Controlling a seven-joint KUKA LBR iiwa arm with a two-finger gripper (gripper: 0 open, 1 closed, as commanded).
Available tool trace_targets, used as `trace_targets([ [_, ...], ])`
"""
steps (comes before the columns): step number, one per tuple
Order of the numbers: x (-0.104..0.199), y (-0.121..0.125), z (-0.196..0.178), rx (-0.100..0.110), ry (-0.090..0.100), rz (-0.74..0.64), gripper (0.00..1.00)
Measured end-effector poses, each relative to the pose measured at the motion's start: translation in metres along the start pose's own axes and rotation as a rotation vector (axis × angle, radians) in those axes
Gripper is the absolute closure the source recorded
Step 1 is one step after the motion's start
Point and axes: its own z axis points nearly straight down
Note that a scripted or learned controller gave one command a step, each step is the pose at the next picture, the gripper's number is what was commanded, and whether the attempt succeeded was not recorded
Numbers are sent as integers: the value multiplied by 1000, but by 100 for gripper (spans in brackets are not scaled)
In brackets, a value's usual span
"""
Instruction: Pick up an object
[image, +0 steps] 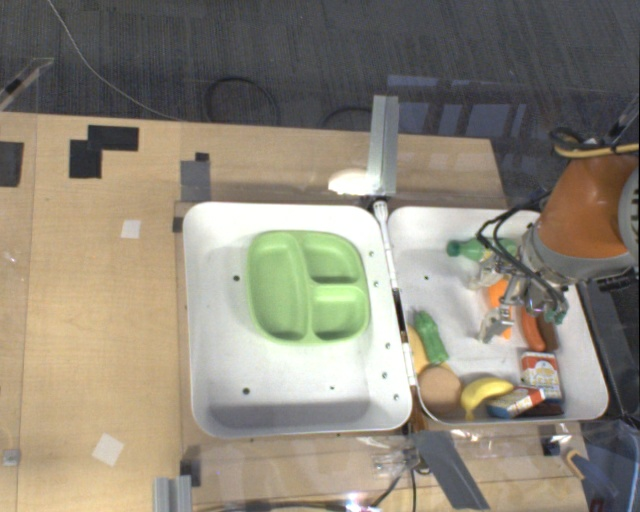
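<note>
Candidate object: a small orange, carrot-like plastic piece in the right-hand shallow white plastic bin, partly hidden beneath the two-finger gripper. A red sausage-shaped toy touches or nearly touches it; a green plastic bottle lies near, farther back. Whether the jaws are released or clenched cannot be told. A sound grasp probably requires centring over one item, clear of its neighbour.
</note>
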Motion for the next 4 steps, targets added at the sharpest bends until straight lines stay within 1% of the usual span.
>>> trace_targets([
  [1, -3, 1, -14, 0, -8, -6, 100],
  [2, -61, 15, -135, -1, -8, -17, 100],
  [3, -59, 15, -129, -2, 3, -16, 0],
  [4, -59, 17, -24, -5, 16, -105, 0],
])
